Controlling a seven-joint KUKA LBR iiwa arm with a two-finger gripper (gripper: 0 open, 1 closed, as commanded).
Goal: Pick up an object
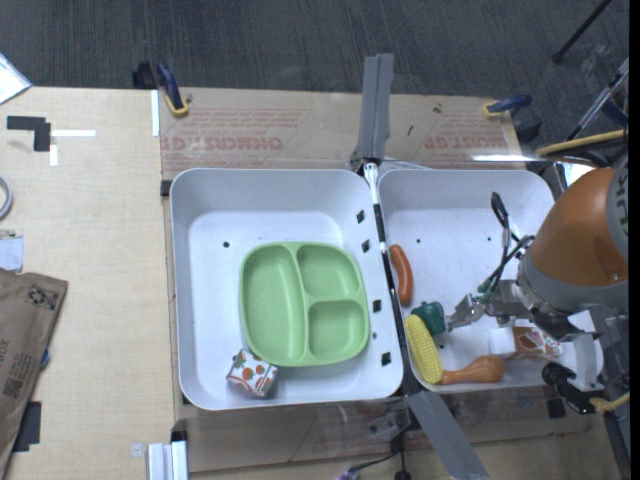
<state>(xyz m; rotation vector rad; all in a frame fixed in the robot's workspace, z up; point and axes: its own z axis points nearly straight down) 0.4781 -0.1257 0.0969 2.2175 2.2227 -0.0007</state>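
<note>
Hand (pixel 462 313) is low in the right bin (pixel 455 203), at its front half, reaching in from the right. Whether it is parted or closed cannot be told; nothing is seen held in it. Just beside its tip, on the left, lies a dark green toy (pixel 430 318), apparently touching or nearly so. In front of that, a yellow corn cob (pixel 423 349) lies along the bin's left wall. An orange-brown drumstick (pixel 473 371) lies near the front wall, below the hand. A red-orange sausage (pixel 402 272) lies further back against the left wall, apart from the hand. Left bin (pixel 200 218): a small red-and-white carton (pixel 252 375) at the front, touching a green divided plate (pixel 305 303) at centre. Both bins rest on the table (pixel 90 228).
</note>
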